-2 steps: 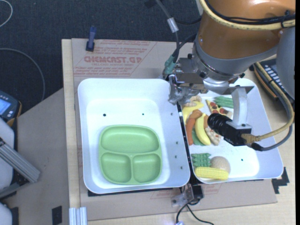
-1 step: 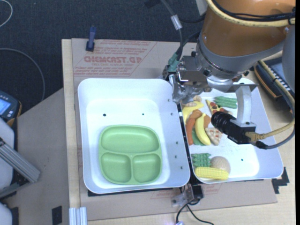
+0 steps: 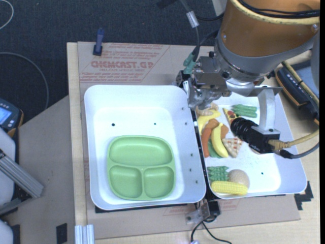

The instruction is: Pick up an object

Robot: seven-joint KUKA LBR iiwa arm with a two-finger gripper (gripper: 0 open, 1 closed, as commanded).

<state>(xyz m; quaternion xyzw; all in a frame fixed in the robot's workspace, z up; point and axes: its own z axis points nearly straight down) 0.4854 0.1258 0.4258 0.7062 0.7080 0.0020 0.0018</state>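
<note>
The gripper (image 3: 205, 101) hangs over the far left of the right bin (image 3: 292, 179), just above a toy banana (image 3: 219, 140); whether its jaws are open I cannot tell. The banana looks light, rigid, smooth plastic, probably slippery; best pinched across its narrow middle.

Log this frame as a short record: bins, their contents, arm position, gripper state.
left bin: shallow white bin holding a green three-compartment plastic plate
right bin: shallow white bin holding toy food: yellow banana, orange carrot, pizza slice, yellow corn cob, green beans
arm: grey and orange arm over the right bin's far end
gripper: two-finger gripper low over the far food pile
hold: cannot tell
</note>
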